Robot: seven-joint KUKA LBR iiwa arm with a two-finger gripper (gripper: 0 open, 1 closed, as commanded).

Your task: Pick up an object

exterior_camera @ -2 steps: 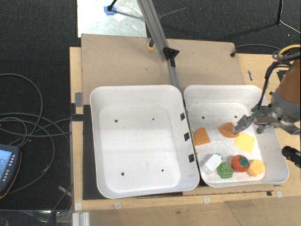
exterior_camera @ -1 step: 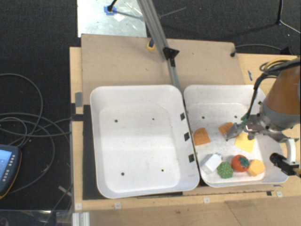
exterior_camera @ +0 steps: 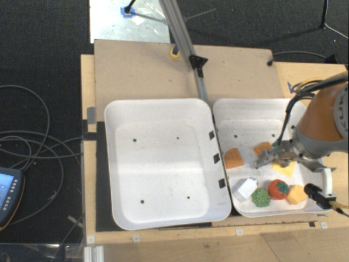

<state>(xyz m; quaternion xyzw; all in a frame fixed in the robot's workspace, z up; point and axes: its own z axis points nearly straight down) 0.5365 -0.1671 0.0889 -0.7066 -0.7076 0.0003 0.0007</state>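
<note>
The gripper (exterior_camera: 267,156) is hovering low in the right bin (exterior_camera: 240,113), grip unreadable, an orange block (exterior_camera: 263,148) just beside it, seemingly reaching; next it needs closing and lifting.

Grey arm (exterior_camera: 319,141) — orange band (exterior_camera: 322,113), black and yellow cables — dark hand (exterior_camera: 267,156).

Arm (exterior_camera: 327,119) cut off at right

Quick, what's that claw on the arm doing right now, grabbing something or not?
Gripper: low in the right bin, near the orange block and yellow piece; grip state cannot be told.
</note>
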